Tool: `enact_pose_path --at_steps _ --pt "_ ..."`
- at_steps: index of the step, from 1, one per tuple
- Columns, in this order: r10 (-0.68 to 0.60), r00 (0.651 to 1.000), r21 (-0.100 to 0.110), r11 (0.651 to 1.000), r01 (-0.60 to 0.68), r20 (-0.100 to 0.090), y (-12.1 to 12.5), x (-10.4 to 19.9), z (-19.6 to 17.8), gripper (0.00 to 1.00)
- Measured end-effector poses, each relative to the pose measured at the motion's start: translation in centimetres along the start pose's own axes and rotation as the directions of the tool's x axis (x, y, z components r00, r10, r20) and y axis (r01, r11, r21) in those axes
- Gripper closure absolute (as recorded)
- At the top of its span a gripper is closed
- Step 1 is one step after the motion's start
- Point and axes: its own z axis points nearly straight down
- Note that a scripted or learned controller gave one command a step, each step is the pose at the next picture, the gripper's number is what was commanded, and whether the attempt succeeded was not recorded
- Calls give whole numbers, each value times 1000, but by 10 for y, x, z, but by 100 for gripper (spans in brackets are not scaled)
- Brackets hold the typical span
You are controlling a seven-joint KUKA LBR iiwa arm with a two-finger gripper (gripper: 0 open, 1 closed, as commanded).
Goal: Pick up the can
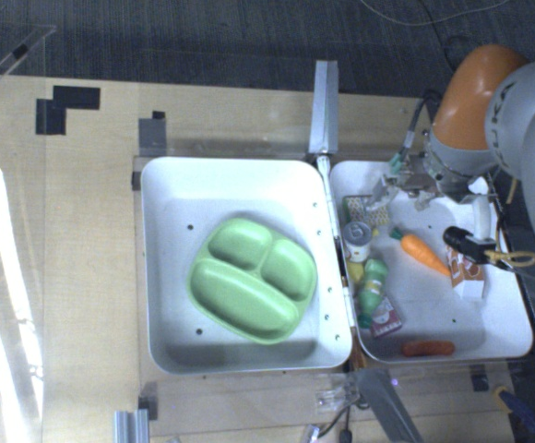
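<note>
Gripper (385, 190) hovers near the right bin's (512, 335) far-left corner; its grip state is unclear. Next, descend onto the can (357, 236) by the left wall.

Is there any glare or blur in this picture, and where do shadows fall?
Camera view: a bright glare streak on the bench at the left; soft shadow under the green tray in the left bin; the small items near the can look slightly blurred.
</note>
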Motion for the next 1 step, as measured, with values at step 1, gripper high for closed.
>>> enact_pose_path --at_steps 1 --pt "229 973 -16 973 -229 -1 20 17 33 0"
